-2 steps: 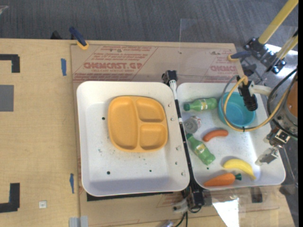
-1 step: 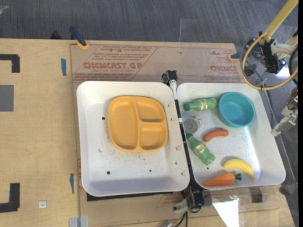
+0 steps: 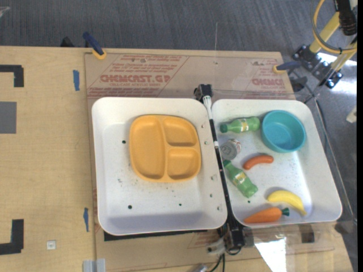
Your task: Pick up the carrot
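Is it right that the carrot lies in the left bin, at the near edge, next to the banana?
Not quite. The camera view shows the carrot in the right bin, not the left one. The rest holds: it lies at the near edge, next to the banana. The left bin holds the yellow divided plate.

bright even overhead light, faint shadows, slightly soft focus, perhaps mild glare
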Available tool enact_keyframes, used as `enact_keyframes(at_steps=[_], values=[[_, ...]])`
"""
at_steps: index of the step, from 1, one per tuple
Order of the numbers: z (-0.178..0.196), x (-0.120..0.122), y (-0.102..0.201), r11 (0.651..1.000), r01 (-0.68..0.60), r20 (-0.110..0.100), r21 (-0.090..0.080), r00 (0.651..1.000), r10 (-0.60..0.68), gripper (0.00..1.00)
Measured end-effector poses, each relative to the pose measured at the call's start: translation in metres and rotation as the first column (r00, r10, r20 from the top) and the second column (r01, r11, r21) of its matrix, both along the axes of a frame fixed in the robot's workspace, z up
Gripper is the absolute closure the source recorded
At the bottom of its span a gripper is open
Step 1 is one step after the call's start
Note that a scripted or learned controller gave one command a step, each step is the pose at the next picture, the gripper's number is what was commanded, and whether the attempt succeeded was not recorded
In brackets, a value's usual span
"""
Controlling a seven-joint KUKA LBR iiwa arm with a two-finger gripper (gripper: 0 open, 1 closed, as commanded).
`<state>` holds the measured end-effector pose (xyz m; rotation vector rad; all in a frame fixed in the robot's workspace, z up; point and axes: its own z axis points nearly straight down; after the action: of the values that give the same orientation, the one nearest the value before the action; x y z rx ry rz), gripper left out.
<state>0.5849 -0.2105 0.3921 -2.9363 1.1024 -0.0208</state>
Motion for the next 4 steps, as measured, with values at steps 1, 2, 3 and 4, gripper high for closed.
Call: enact_keyframes(at_steps=[1,2,3,4], values=[[-0.122,-0.058,0.017,0.958,-0.287,-0.016,0.008,0.958,0.287,0.00],[-0.054,0.029,-0.009,0.991,-0.137,-0.006,0.003,0.991,0.137,0.00],[-0.238,-0.060,-0.005,0.989,-0.147,-0.024,0.013,0.989,0.147,0.00],[-0.150,0.023,-0.010,0.999,-0.040,-0.005,0.003,0.999,0.040,0.00]])
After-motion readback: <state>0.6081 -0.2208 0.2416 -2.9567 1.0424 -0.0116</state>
